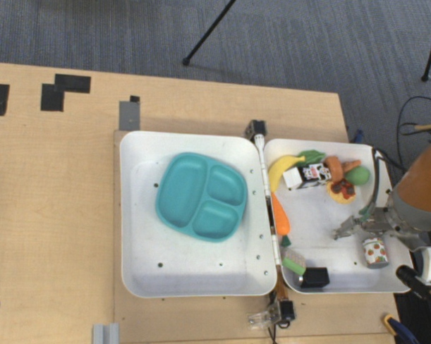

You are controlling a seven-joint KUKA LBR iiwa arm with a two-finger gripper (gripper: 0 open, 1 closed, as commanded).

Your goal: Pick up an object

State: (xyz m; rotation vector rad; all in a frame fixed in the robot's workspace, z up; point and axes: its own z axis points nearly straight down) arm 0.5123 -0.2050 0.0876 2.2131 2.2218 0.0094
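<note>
Gripper [351, 227] low over the right bin [319, 249], jaws spread apart with nothing between them, hovering above bare floor. Just beside it sits a small white can [374, 251]. Up at the far end cluster a banana [281, 167], a milk carton [306, 176] and other toy food. Teal divided plate [202, 195] sits in the left bin [138, 271].

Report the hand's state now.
Hand: over the right bin, nothing seen between its fingers; open or closed cannot be told.
</note>
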